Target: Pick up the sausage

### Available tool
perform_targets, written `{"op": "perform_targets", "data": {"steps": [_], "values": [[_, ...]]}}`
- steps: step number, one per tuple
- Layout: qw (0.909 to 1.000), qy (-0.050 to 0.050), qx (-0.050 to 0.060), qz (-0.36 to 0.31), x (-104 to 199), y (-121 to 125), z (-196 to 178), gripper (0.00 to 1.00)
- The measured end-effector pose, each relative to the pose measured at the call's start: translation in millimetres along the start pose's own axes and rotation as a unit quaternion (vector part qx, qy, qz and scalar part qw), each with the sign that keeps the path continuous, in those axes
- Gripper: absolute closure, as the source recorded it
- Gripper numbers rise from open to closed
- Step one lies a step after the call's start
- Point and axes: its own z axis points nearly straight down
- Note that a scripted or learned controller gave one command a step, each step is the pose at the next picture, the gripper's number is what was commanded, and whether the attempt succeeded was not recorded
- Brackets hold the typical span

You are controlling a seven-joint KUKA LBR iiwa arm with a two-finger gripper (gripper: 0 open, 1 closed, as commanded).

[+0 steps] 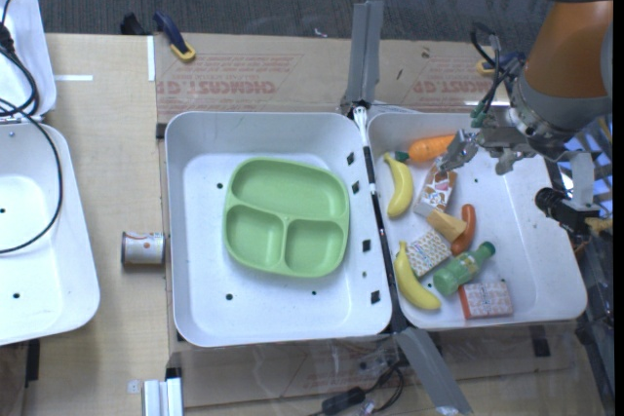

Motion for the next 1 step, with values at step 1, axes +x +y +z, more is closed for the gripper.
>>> {"op": "perform_targets", "data": {"steps": [1], "values": [[0.9993,0.000,0.000,0.037,-47.1,-18.5,73.1,0.00]]}}
